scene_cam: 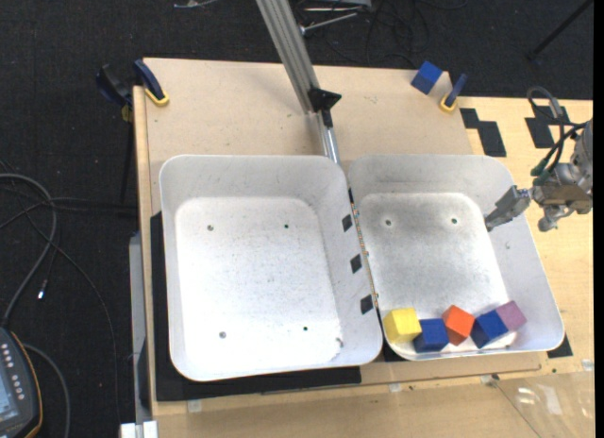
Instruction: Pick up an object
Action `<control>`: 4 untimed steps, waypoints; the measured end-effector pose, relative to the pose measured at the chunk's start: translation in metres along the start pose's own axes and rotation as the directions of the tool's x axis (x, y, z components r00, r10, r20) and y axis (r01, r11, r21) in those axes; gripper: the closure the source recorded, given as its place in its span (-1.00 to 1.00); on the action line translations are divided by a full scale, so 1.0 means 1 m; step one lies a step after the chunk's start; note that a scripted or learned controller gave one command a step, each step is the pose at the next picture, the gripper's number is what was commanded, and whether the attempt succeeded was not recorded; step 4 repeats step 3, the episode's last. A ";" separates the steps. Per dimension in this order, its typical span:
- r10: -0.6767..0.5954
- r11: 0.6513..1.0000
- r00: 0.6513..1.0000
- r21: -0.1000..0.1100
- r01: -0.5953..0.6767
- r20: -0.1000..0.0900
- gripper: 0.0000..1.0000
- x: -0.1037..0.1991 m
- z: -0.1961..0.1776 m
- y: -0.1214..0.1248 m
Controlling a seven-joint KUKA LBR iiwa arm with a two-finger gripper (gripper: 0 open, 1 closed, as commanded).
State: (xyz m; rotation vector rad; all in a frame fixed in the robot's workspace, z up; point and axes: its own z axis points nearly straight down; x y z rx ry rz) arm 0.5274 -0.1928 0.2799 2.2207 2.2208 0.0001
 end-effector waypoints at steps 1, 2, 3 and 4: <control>-0.004 1.000 1.000 0.009 0.004 -0.004 -1.00 0.030 0.093 0.002; -0.002 1.000 1.000 0.005 0.002 -0.003 -1.00 0.063 0.101 -0.035; 0.006 1.000 1.000 -0.003 -0.006 0.004 -1.00 0.003 0.060 -0.038; 0.006 1.000 1.000 -0.003 -0.006 0.004 -1.00 0.003 0.060 -0.038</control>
